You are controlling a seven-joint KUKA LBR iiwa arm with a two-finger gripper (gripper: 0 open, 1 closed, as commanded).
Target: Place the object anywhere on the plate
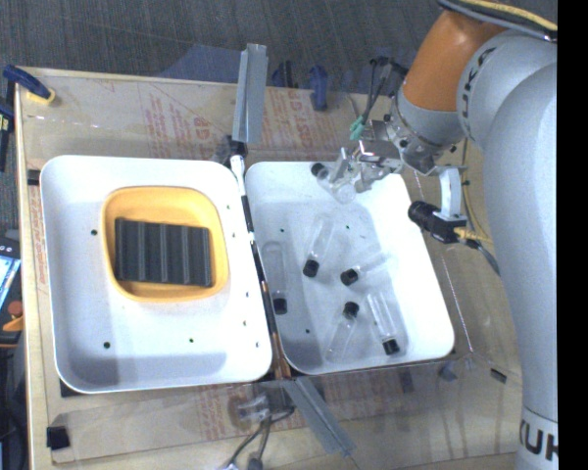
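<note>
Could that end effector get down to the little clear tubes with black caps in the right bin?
Probably yes. The end effector hangs over the right bin's far edge, and the clear tubes lie loose on its floor with nothing above them.

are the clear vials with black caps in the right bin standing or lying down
Lying down: the clear black-capped vials rest on their sides, scattered across the right white bin's floor.
</note>
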